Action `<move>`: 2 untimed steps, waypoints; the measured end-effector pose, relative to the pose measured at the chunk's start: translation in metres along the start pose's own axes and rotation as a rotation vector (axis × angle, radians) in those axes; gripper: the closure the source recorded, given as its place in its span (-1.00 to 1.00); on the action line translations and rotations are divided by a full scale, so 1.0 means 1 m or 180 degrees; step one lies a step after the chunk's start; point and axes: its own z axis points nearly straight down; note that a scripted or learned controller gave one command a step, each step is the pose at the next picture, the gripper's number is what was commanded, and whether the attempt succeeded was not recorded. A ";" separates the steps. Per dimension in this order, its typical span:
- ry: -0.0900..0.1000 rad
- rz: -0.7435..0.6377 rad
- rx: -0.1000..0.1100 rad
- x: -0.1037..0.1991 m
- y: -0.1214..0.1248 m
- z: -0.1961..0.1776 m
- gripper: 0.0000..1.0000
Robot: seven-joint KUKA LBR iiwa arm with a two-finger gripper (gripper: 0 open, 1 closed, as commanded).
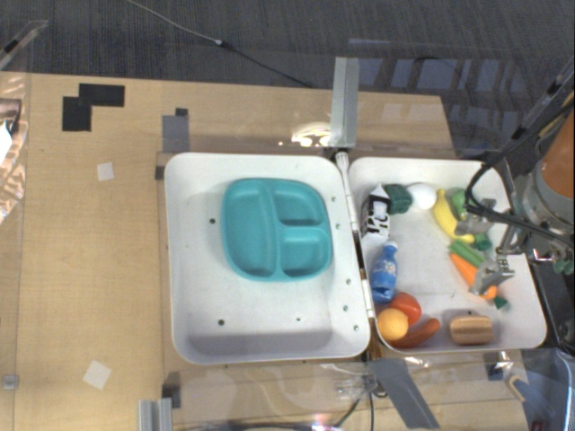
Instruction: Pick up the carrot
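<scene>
1. The end effector hangs low over the right bin, right above the carrot.
2. Whether it is released or clenched, I cannot tell; its tip merges with the carrot's orange.
3. The carrot lies flat in that bin, under and just left of the end effector.
4. A banana sits just beyond it; a bread roll lies nearer the front.
5. Well left, a teal plate rests in the other bin.

The wooden bench bears two white bins side by side.
</scene>
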 end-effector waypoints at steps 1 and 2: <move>0.0038 -0.0476 -0.0016 0.016 -0.005 0.143 -1.00; -0.0006 0.0593 0.0000 -0.043 -0.013 0.156 -1.00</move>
